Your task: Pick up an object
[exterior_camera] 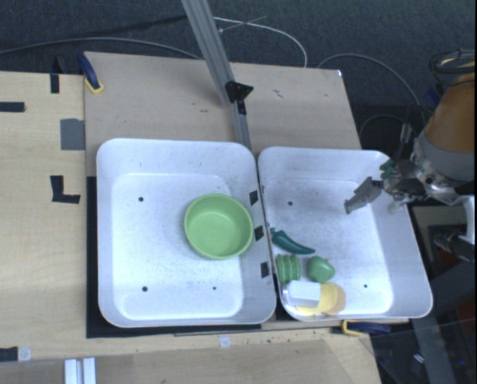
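1. Over the right bin, near its upper right side: the gripper, reaching in from the right on the grey arm with its orange band.
2. Nothing seen between the fingers; whether spread or closed, cannot tell at this size and angle.
3. Down in the bin's lower left corner, well apart from the gripper: a huddle of small objects.
4. Topmost of the huddle: a dark green pepper-shaped piece, lying slantwise just beside the divider between the bins.
5. Below it: a ribbed green piece and a rounder green lump, side by side and close to touching.
6. Lowest, against the front wall: a white block resting on or against a yellow piece.
7. Across in the left bin: a green bowl, upright, right of centre, far from the gripper.
8. Slanting down toward the gap between the bins from above: a grey pole.
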`<state>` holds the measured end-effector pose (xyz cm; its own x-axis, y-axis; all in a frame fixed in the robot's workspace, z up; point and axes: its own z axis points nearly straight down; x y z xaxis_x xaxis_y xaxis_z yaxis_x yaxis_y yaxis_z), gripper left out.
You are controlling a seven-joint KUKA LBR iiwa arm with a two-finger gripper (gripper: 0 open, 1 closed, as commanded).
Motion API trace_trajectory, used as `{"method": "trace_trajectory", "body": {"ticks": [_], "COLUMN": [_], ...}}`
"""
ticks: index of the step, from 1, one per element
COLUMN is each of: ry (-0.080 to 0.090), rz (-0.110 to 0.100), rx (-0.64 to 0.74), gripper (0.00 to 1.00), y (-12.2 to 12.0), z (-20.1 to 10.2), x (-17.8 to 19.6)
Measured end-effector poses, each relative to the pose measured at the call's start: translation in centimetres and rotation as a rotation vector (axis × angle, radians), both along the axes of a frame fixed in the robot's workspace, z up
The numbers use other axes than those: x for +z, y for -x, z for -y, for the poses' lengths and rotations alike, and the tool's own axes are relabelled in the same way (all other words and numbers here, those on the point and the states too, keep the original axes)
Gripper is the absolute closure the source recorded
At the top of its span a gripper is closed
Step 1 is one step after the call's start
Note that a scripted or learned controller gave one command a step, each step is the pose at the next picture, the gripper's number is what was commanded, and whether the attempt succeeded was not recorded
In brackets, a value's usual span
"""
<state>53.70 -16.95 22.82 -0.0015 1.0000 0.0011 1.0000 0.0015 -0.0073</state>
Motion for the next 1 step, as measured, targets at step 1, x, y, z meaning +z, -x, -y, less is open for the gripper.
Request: {"method": "trace_trajectory", "body": {"ticks": [1], "ry": [0.0], "rz": [-0.001], "rx": [0.0], "gripper": [0.0], "y": [0.01], "z": [0.09], "x": [-6.48]}}
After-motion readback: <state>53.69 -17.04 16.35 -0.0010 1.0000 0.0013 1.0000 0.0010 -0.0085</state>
